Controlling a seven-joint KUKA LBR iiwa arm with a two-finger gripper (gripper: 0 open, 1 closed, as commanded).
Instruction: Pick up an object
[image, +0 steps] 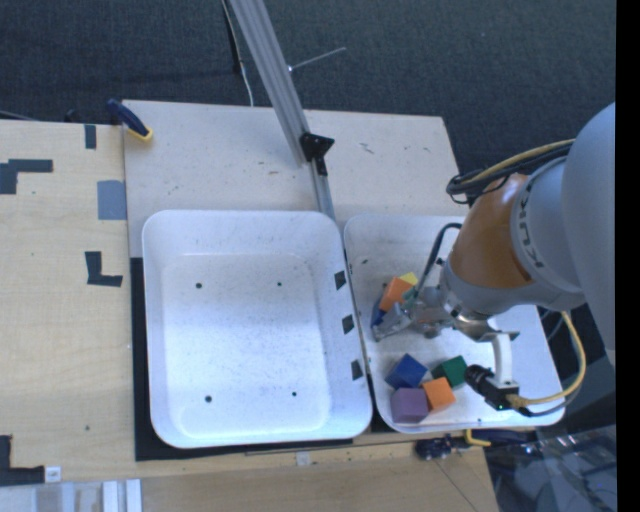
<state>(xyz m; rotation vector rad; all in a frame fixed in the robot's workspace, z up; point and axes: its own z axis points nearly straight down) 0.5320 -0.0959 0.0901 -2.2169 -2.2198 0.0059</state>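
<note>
From where I stood, the arm (520, 240) reached in from three o'clock over the right bin (365, 240), its fingers (392, 318) down beside an orange block (396, 291) with a yellow piece just behind it at one o'clock; whether they were clenched or released I could not tell. The orange block lay tilted, its long axis running from seven to one o'clock. At five o'clock from it sat a blue block (407, 371), a green block (452, 371), a second orange cube (438, 392) and a purple block (408, 404), clustered and touching, while the left bin (160, 240) sat alongside on the desk (200, 140).
</note>
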